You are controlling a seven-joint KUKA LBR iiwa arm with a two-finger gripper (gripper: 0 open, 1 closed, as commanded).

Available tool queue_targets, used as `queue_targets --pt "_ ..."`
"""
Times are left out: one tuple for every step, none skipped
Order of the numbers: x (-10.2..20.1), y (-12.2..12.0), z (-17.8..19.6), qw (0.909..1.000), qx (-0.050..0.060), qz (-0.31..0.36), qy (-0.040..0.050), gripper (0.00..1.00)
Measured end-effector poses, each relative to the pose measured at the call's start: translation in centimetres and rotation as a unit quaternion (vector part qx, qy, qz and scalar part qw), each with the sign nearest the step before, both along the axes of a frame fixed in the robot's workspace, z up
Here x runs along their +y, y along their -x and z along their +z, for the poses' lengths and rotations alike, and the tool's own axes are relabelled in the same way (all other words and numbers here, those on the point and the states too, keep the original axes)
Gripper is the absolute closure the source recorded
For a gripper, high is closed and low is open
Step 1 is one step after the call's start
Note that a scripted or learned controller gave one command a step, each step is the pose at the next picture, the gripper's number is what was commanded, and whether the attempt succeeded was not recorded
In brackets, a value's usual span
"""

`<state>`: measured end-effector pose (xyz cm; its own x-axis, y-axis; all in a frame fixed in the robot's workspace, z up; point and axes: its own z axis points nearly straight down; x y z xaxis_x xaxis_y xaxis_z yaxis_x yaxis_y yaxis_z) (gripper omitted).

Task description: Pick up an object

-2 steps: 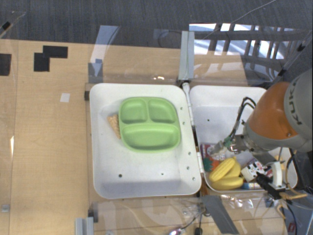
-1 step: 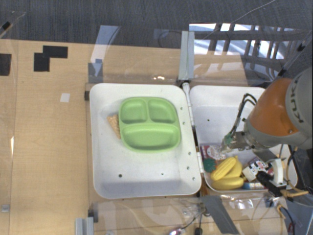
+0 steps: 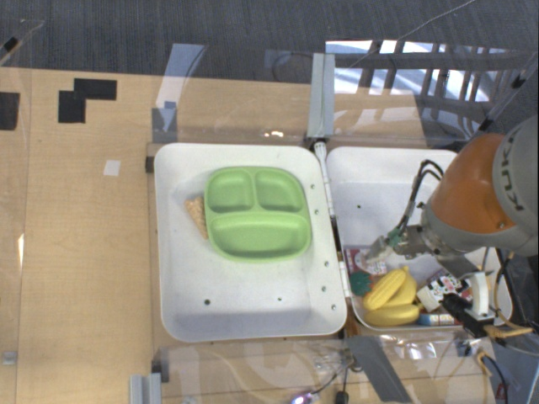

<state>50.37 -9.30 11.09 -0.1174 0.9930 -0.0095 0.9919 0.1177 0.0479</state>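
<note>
We see a smooth, matt green plastic tray (image 3: pixel 256 214) in a glossy white plastic bin (image 3: pixel 181 301), shiny yellow plastic bananas (image 3: pixel 392 297) in the other bin (image 3: pixel 370 179), a pale wood-look bench (image 3: pixel 76 259), and the arm's glossy orange band (image 3: pixel 472 194).

My rounded grey metal arm (image 3: pixel 515 160) wears a broad glossy orange band (image 3: pixel 473 188) above the wrist, dark lettering beside it, and a thin black cable (image 3: pixel 418 188) looping off that band.

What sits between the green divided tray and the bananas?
In the camera view, the bins' adjoining walls separate the green divided tray from the bananas.
</note>
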Motion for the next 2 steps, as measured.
queue_targets --pt "0.4 -8.4 -1.3 0.9950 0.010 0.099 0.0048 0.00" --pt "4.2 -5.1 7.5 0.9858 0.021 0.167 0.0029 0.00"
